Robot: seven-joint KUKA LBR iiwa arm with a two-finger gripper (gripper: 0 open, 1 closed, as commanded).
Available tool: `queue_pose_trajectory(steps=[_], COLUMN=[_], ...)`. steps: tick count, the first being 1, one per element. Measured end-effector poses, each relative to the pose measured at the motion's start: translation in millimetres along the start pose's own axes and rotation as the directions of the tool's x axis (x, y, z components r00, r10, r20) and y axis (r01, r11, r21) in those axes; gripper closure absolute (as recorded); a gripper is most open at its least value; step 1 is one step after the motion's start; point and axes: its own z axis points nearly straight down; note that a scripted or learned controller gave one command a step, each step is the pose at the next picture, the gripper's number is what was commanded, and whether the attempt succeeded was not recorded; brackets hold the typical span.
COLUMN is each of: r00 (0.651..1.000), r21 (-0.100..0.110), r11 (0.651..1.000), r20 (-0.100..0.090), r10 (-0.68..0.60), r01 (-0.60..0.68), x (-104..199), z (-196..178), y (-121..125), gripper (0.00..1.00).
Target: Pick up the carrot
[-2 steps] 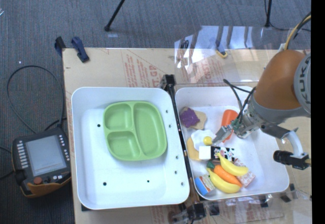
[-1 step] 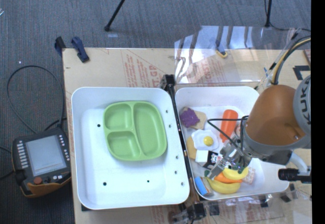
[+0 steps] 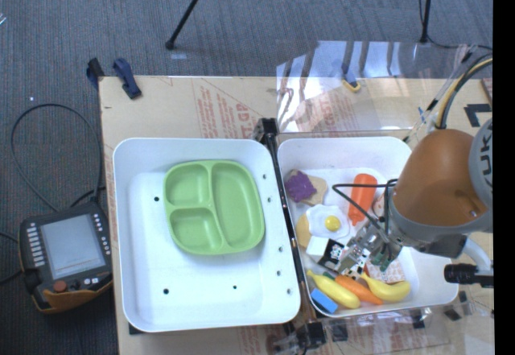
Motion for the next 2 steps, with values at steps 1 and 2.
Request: queue_pose_trajectory(steps=[1, 2], r00=[0.963, 0.963], r21=[0.003, 0.004], r11=[0.963, 0.963], r20=[0.001, 0.001], r10=[0.268, 0.270], r01=[-0.268, -0.270], x=[54.0, 53.7], z=[-70.1, -69.4], y=[41.4, 40.4], gripper=[1.00, 0.00])
